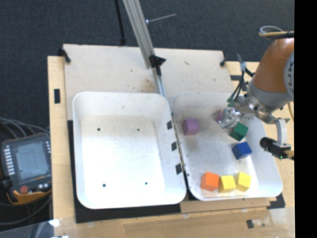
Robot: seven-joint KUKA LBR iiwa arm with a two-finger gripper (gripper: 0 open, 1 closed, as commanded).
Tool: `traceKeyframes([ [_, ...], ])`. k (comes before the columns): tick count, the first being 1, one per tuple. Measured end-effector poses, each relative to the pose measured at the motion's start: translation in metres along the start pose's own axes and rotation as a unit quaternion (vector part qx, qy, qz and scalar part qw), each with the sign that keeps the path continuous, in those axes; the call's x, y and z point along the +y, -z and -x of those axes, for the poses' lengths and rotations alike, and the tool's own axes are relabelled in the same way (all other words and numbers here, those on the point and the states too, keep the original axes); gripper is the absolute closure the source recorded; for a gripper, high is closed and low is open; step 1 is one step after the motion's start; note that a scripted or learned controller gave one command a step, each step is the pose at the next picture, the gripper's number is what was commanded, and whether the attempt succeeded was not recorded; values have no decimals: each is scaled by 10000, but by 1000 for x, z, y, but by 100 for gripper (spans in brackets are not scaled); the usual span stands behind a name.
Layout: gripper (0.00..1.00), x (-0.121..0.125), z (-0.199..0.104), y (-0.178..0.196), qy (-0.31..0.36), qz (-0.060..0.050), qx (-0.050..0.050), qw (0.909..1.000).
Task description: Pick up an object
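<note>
The right bin (195, 105) holds several small blocks. A purple block (190, 126) lies near its left side. A green block (239, 131) sits further right, with a blue block (241, 150) just below it. Along the bin's front edge lie an orange block (210, 181) and two yellow blocks (227, 183) (243, 181) in a row. My gripper (229, 118) hangs over the upper right of this bin, just up and left of the green block. Something small and purplish (220, 116) shows at its left side, partly hidden by the gripper.
The left bin (124, 148) stands beside the right one. A slanted metal pole (141, 33) rises from the back of the bench between the bins. A pendant with a screen (27, 162) lies left of the bench. A black fitting (273, 147) sticks out at the right bin's rim.
</note>
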State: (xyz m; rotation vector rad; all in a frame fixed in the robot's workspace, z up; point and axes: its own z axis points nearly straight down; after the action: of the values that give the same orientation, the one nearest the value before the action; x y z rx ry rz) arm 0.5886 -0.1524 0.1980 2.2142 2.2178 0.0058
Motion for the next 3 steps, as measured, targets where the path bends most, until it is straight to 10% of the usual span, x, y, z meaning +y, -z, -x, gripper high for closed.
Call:
traceKeyframes([
  [2,100,3,7,75,22,-25,11,10000],
  [3,100,-3,-53,76,25,-33,15,10000],
])
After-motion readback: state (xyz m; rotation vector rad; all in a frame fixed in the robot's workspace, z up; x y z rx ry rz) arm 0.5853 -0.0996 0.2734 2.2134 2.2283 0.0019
